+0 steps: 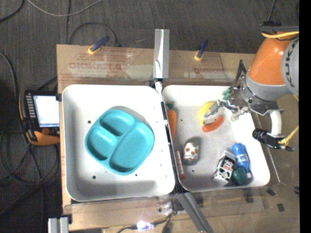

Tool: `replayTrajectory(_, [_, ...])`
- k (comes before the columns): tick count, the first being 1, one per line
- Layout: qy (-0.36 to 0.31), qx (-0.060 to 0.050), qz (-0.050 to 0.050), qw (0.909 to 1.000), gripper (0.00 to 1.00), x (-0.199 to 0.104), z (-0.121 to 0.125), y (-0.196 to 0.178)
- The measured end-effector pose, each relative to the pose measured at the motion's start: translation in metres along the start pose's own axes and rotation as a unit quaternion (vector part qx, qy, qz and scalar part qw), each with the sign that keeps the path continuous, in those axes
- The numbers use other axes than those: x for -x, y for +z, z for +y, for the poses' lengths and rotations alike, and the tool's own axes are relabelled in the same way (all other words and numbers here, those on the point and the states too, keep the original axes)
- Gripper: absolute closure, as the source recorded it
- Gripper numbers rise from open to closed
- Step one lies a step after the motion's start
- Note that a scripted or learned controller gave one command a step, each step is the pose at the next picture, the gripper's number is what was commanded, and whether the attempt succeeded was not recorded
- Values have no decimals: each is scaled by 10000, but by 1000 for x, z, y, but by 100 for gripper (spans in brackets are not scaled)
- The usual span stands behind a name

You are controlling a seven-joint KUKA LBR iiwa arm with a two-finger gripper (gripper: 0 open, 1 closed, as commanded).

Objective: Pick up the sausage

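The sausage (179, 162), a thin brown-red stick, lies along the left wall of the right bin (262, 178), near its front corner. My gripper (217, 111) hangs over the back middle of that bin, right at a yellow piece (206, 108) and an orange-red curved piece (212, 125). It is well apart from the sausage, to its back right. Nothing of the sausage is near the gripper.
A carrot (171, 121) lies by the right bin's left wall, behind the sausage. A spotted grey cup (191, 151) stands just right of the sausage. A blue bottle (240, 158), a white box (225, 169) and a green item (238, 177) crowd the front right corner. A teal divided plate (120, 140) sits in the left bin (73, 178).
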State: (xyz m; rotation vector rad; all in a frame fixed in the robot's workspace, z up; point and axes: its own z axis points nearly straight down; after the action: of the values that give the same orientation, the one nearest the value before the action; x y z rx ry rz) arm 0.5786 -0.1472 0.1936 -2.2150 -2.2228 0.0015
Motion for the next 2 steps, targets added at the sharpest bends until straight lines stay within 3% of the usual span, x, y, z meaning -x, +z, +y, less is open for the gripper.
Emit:
replayTrajectory(1, [249,4,-4,9997,0,43,4,17])
replayTrajectory(2, [248,32,3,9997,0,62,38,98])
